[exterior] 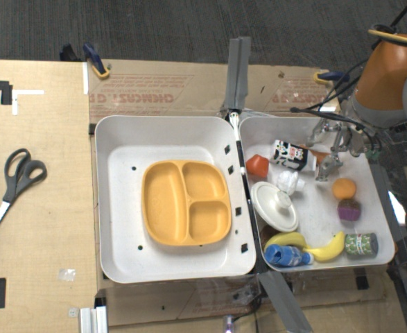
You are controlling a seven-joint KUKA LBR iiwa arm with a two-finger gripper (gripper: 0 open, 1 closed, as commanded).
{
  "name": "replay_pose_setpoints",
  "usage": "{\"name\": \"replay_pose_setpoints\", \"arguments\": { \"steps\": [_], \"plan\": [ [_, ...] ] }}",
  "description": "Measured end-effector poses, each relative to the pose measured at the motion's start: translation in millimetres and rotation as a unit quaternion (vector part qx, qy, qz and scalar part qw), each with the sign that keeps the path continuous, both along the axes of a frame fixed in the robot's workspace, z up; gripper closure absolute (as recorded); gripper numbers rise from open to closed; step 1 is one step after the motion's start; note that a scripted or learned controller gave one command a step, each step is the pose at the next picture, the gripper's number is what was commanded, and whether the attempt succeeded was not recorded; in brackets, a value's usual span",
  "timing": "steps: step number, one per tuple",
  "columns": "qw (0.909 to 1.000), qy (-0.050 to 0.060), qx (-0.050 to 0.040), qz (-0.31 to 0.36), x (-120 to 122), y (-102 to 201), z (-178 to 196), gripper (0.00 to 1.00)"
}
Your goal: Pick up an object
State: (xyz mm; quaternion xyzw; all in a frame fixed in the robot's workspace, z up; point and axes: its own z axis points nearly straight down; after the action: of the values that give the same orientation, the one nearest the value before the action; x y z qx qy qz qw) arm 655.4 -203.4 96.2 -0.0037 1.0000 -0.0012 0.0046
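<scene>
Scissors (17, 179): I see them on the bench, well left of the bins.
Left bin (120, 255): holds a yellow plate (186, 202).
Right bin (380, 193): red cup (257, 165), carton (289, 154), white lid (274, 205), banana (314, 245), blue bottle (286, 257), orange (344, 188), plum (349, 210), can (360, 245).
Claw (331, 155): over the bin's far right, just above the orange; I can't tell how far open, nothing seen in it.

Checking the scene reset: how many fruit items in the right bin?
3. A banana along the front edge, an orange near the right wall, and a purple plum-like fruit just in front of it. Others could be hidden under the arm.
</scene>
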Motion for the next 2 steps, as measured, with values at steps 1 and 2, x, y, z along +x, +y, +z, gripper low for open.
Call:
{"name": "replay_pose_setpoints", "arguments": {
  "steps": [1, 2],
  "plan": [
    [0.9998, 0.004, 0.0011, 0.018, -93.2, -18.2, -3.7, 0.0],
    [0.9996, 0.003, 0.0018, -0.026, -84.6, 79.3, -3.6, 0.0]
  ]
}}
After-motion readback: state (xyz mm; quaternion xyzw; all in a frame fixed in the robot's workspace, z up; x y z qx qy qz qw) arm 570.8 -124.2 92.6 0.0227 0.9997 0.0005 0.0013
